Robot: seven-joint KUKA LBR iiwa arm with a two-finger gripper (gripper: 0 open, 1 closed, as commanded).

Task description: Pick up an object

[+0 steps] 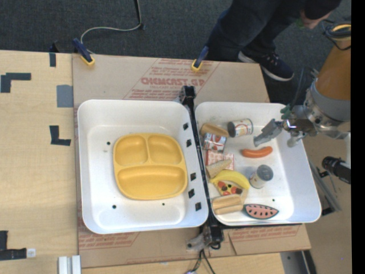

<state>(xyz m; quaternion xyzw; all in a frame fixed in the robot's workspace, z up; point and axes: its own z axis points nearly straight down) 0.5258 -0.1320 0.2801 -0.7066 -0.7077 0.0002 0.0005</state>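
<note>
Grey pincer (278,131) hovers with fingers spread apart, holding nothing, above the right bin (296,178). Just below it lies an orange sausage (257,151), near a small can (240,128) and a banana (231,181).

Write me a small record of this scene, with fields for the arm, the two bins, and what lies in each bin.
arm: grey arm with orange band, reaching in from the right
gripper: two-finger gripper above the right bin, near the sausage
left bin: shallow white bin holding a yellow divided plastic plate
right bin: shallow white bin with toy food
right bin items: orange-red sausage, small tin can, yellow banana, watermelon slice
</note>
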